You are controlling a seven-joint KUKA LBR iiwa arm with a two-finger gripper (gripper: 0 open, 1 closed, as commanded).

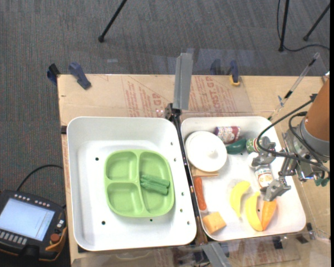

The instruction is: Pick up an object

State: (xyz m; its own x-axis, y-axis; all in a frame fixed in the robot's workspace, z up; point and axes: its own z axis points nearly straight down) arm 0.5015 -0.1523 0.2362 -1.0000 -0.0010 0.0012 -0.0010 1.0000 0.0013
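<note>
Gripper (269, 178) at lower right of frame, low in the right white plastic bin (292, 222), straddling a small labelled glass bottle (263, 176); can't tell its opening or any grasp. Probably targeted because it's clear of the yellow plastic banana (239, 197) beside it

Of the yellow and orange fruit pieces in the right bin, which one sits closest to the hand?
The orange slice at the bin's near right. The hand hangs directly over its top end, while the banana lies further left and the orange block sits in the near left corner.
</note>
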